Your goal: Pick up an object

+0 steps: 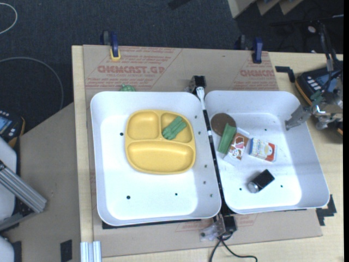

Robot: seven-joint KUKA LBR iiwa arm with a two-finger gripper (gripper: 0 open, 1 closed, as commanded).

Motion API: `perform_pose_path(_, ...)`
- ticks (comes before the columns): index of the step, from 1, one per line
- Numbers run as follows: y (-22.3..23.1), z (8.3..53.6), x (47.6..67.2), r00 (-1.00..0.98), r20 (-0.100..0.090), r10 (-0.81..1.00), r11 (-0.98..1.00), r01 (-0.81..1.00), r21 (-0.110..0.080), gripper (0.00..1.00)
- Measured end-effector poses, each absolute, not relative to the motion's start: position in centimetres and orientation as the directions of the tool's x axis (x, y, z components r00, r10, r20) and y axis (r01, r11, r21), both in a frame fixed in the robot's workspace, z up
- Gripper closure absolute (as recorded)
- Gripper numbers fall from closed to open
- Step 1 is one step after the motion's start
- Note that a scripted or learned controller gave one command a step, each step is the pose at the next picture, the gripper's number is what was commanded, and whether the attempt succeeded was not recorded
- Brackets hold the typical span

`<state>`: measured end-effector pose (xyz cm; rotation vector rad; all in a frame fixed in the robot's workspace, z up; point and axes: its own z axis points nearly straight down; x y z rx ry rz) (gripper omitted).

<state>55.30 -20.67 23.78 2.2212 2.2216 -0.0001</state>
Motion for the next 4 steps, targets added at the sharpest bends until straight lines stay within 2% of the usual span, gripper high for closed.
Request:
perform_pose_path(1, -14.8, 42.1, 50.6, -0.007, -0.003, 1.000, 0.007, 1.000, 0.021, 0.00)
perform_pose_path(2, -15.0, 42.2, 50.7, -0.003, -0.004, 1.000, 0.003, 1.000, 0.007, 1.00)
perform_pose_path(3, -2.8, 40.3, 49.4, -0.014, 0.004, 1.000, 0.014, 1.000, -0.004, 1.00)
perform_pose_path(4, 3.1, 36.3, 49.0, -0.008, 0.002, 1.000, 0.008, 1.000, -0.006, 1.00)
